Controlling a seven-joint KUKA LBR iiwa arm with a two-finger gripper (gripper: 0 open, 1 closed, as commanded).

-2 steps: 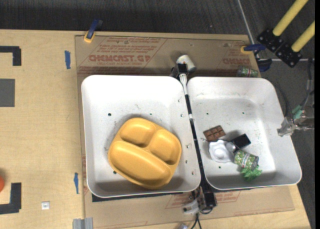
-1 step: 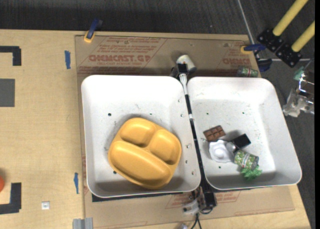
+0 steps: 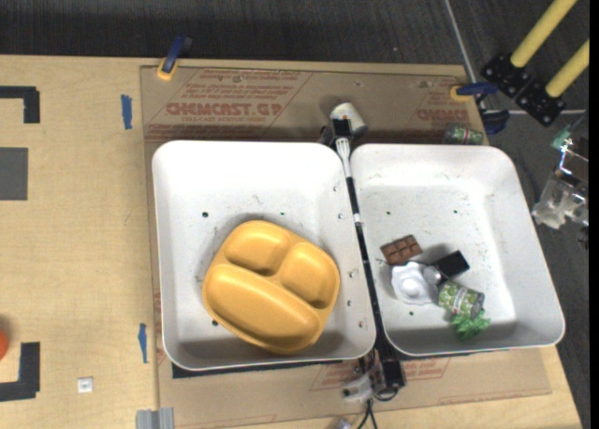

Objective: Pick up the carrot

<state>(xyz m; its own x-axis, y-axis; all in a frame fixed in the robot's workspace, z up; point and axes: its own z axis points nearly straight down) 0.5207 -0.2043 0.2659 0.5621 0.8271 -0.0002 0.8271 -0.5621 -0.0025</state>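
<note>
Step in hand: approach, grasp not yet begun; nothing is lifted from either bin.

Left bin [image 3: 178, 230]: one large yellow moulded lump [image 3: 271, 285], lobed, lying toward the near side.

Right bin [image 3: 487, 174]: a small cluster in the near half; brown chocolate piece [image 3: 401, 250]; white crumpled item [image 3: 410, 284] just beside it; small black block [image 3: 452, 263] touching the white item's far-right side; speckled green-and-white piece [image 3: 459, 300] ending in a green leafy tuft [image 3: 471, 324] near the bin's front wall.

Carrot: not surely identified; the likeliest candidate, as a judgement, is the speckled piece with the leafy tuft, in the right bin's near-right part; no orange body can be made out there.

Tool: a pale grey fitting [image 3: 560, 195] at the right margin, outside the right bin, may belong to it; whether wide or narrow cannot be told.

Next move calls for: travel over the right bin to the tuft end of the cluster; a descent that clears the black block and white item, both crowding the candidate; closure across the piece's short axis.

Counter [image 3: 75, 230]: tan board under both bins.
</note>
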